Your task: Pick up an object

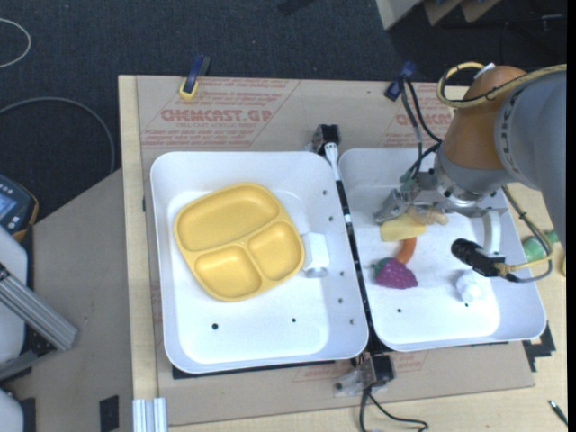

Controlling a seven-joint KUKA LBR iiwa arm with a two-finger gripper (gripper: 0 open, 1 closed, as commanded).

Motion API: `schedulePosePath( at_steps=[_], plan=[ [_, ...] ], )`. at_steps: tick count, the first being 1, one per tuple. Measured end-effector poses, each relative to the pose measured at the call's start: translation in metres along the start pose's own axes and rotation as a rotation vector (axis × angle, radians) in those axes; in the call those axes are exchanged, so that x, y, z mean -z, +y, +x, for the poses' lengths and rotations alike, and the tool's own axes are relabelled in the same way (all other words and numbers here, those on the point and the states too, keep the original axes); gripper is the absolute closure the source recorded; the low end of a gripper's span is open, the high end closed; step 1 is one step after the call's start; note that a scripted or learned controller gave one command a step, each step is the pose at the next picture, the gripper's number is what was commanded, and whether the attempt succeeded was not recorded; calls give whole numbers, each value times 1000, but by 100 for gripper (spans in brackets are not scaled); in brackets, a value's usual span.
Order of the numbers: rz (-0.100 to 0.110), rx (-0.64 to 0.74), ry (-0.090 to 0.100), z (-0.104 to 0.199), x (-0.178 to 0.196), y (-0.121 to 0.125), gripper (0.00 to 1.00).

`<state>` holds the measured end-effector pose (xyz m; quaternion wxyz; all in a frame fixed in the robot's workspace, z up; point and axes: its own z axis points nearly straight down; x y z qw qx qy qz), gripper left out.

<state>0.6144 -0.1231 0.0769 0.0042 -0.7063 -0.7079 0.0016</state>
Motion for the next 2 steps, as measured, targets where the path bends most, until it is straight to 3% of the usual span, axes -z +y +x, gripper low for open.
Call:
schedulePosePath(
  at_steps=[1,2],
  plan=[
    [-13,-2,-5,-3,19,3,100],
    [-17,10,1,116,114,-23,100]
  ],
)
